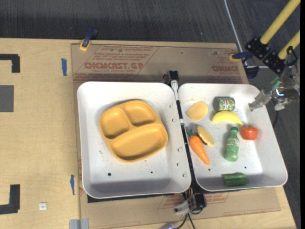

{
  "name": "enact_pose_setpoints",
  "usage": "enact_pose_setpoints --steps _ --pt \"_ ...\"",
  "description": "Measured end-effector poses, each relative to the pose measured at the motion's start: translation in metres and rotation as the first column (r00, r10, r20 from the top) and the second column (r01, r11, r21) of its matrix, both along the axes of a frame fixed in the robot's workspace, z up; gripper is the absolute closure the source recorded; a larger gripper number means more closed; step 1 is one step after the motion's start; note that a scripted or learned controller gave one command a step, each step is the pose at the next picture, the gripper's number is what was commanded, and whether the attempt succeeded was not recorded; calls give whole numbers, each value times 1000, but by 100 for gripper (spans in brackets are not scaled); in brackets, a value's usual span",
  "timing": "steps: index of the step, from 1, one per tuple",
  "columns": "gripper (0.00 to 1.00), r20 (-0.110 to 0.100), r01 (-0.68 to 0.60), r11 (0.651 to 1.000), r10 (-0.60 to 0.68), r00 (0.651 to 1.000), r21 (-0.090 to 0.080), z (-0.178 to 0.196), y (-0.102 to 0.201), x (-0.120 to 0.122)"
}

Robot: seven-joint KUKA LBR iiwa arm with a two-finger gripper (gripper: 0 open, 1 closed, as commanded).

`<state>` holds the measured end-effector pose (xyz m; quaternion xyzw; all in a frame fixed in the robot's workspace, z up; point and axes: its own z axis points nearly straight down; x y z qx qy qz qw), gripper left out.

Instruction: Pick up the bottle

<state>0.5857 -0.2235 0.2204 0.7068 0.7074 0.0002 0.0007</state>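
The bottle [232, 144] is small, green, with a white label, and lies in the right bin [267, 175] with its cap toward the far side. It rests right of the bin's middle, between a carrot and a red tomato. My gripper [267, 98] hovers over the bin's far right corner, up and to the right of the bottle and well apart from it. Nothing shows in it.
Around the bottle lie a carrot [199, 149], a tomato [249, 133], a banana [227, 118], a green can [224, 103], a yellow lemon [197, 110], a bread piece [206, 135] and a green pickle [235, 179]. The left bin [90, 175] holds a yellow divided plate [133, 130].
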Motion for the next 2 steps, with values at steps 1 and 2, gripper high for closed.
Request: enact_pose_setpoints --steps 1,2 --pt "0 -2 329 944 -329 944 1 -133 40 -12" --pt "0 -1 449 893 -449 893 2 -134 96 -54"
